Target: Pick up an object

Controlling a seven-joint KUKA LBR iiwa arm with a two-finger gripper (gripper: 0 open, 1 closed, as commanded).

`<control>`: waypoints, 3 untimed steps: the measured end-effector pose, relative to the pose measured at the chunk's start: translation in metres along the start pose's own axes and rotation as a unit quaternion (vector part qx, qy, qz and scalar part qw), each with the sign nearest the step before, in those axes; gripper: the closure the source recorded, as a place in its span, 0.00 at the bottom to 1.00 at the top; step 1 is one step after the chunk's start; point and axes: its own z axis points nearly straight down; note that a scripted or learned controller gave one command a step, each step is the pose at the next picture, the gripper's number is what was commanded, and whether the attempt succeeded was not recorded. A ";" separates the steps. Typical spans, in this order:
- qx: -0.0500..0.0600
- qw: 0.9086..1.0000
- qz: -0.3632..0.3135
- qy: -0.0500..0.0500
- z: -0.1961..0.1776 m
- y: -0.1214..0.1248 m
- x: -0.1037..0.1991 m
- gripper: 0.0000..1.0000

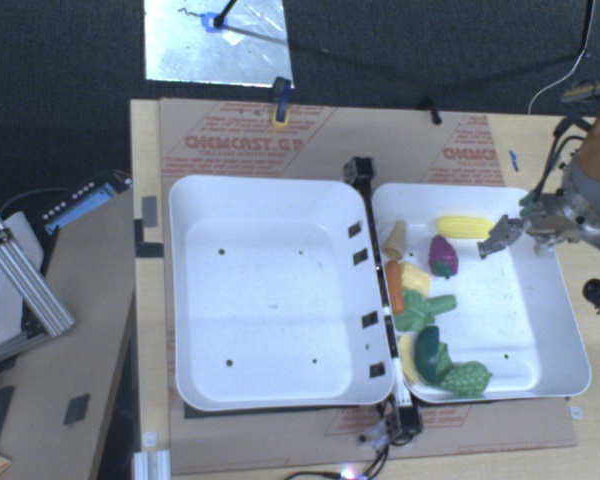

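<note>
From the camera view, I take the right bin (555,308) as my landmark: every toy sits in it, crowded toward its left wall. My end effector (515,233) hangs over the bin's upper right part, on the arm coming in from the right, and I see nothing between its fingers; whether they are spread or pressed together I cannot tell at this slant.

The nearest candidate is the yellow corn (464,227), just left of the end effector, its long axis running left to right, roughly along the bin's upper wall. The purple vegetable (442,255) lies just below the corn, toward the bin's middle. The green pieces (425,308) and the dark green piece (428,353) lie further down, near the bin's lower left corner.

I judge the corn the likeliest target: a short shift left and then down, with the fingers closing across its narrow width.
</note>
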 end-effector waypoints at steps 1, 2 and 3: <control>0.005 1.000 0.000 0.002 0.134 -0.005 0.012 0.00; -0.004 1.000 -0.002 -0.003 0.135 0.040 0.072 0.00; -0.004 1.000 0.000 -0.001 0.125 0.039 0.070 1.00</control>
